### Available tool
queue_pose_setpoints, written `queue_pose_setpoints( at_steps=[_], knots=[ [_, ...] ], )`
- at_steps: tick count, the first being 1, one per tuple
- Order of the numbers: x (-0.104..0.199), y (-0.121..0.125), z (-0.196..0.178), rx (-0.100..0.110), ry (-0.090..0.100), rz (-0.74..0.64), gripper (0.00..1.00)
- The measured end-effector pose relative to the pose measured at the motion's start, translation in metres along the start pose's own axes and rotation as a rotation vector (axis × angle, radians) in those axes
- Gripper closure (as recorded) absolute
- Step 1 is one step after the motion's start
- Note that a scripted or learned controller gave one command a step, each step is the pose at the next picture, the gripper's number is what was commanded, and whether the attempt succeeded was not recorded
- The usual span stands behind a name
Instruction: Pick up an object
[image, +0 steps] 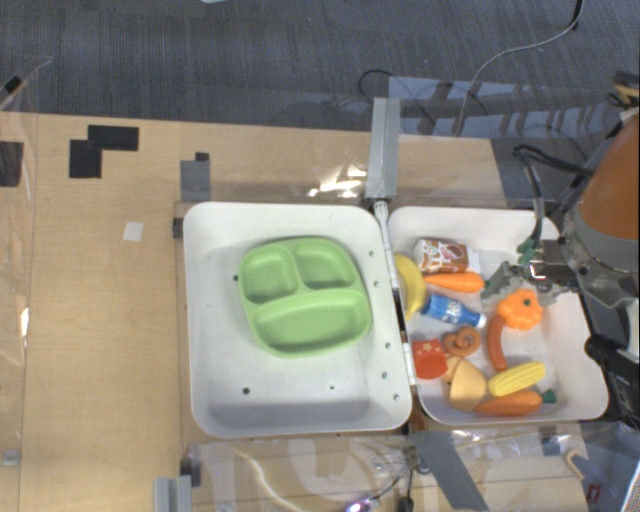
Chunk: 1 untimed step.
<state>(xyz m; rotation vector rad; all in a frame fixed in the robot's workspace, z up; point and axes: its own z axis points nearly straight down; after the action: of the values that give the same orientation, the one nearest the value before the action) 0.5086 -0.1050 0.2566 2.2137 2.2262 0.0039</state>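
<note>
Right white bin — fingers spread open, empty, beside glossy orange pepper.

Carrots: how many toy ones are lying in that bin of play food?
2. One carrot lies near the right bin's middle, beside the snack packet; the other carrot lies along the front edge, under the corn cob. More may hide beneath the gripper.

Green plate with three parts in the left white bin, black tape shapes on the wooden bench, thin cable across grey floor.
</note>
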Motion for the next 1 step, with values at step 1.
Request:
queue_pose_setpoints(
  at_steps=[1],
  knots=[
    [-0.03,0.0457,0.1174,0.002,0.0,-0.036,0.0]
  ],
)
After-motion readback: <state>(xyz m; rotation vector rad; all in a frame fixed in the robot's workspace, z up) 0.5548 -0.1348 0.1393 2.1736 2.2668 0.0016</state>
